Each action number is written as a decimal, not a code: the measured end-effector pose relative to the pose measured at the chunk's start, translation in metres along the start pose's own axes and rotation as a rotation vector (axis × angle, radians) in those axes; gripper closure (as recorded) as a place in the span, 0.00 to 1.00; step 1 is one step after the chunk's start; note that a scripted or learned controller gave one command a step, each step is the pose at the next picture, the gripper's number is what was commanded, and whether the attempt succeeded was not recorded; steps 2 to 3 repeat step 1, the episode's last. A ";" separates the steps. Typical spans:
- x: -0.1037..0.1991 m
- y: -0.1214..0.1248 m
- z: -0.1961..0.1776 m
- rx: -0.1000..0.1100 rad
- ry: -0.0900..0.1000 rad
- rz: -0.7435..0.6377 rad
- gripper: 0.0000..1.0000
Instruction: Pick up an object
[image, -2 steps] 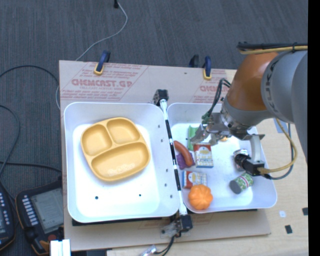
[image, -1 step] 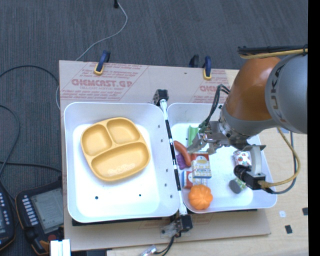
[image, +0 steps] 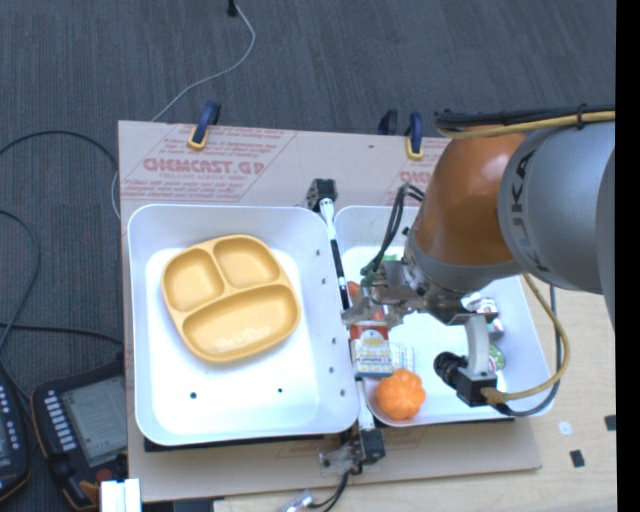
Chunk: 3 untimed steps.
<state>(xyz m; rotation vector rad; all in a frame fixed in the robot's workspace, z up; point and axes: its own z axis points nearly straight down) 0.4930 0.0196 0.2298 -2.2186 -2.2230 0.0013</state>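
— Carton (image: 371, 349), small and flat-sided with orange print, lies at the right bin's (image: 530, 318) left wall, just under the gripper (image: 372, 308).

— Held?

— Can't tell; the arm hides that. A round orange fruit (image: 400, 394) sits just beside it.

— Left bin (image: 230, 415)?

— Smooth white, bearing a yellow three-part plate (image: 232, 298). Both rest on a printed board over grey carpet.
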 end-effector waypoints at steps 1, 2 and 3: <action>0.000 0.001 -0.010 -0.001 0.000 0.000 1.00; 0.000 0.001 -0.010 -0.001 0.000 0.000 1.00; 0.000 0.001 -0.010 -0.001 0.000 0.000 1.00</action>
